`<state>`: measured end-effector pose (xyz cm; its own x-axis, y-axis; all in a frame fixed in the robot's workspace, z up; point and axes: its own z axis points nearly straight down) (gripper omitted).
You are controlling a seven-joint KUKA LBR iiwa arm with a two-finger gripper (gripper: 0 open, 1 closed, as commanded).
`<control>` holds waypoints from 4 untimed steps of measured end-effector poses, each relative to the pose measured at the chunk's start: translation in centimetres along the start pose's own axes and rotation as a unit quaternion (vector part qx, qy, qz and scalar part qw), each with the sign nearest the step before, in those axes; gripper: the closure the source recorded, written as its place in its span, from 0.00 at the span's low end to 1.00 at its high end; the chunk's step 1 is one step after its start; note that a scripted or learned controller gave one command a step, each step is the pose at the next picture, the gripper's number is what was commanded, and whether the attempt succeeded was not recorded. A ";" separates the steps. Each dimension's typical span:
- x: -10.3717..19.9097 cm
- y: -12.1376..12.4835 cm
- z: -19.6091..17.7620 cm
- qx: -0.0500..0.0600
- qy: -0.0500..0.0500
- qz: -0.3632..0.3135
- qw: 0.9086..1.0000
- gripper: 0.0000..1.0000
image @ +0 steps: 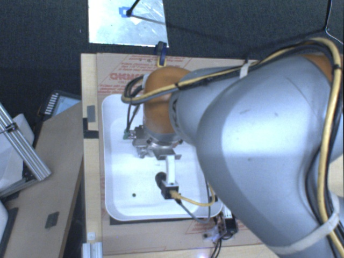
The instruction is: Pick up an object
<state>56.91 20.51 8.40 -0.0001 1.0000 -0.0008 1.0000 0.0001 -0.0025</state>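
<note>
A shallow white bin (110, 144) lies on the cardboard-covered bench. My gripper (152, 149) hangs low over the middle of this bin, below the orange band of the wrist. The big grey arm reaches in from the right and hides the bin's right part and whatever lies under the gripper. On the bare floor of the bin, toward the near left, I see only a tiny dark speck (134, 194). No object shows in the gripper.
Cardboard (115, 69) frames the bin. A shiny foil sheet (126, 15) lies beyond the bench at the top. An aluminium bar (21, 144) and a small dark device (52, 104) stand off to the left.
</note>
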 end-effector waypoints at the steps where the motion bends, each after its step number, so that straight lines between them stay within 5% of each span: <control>1: 3.1 -4.3 0.0 0.000 0.001 -0.003 1.000 1.00; 2: -3.4 -4.4 -7.9 -0.004 0.000 0.002 1.000 1.00; 3: 1.1 -8.3 -11.9 -0.002 0.002 -0.004 1.000 1.00; 4: 3.1 -8.2 -25.0 -0.008 0.005 -0.003 1.000 1.00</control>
<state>48.82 23.63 33.44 -0.0070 0.9999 0.0082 0.9999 0.0069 0.0137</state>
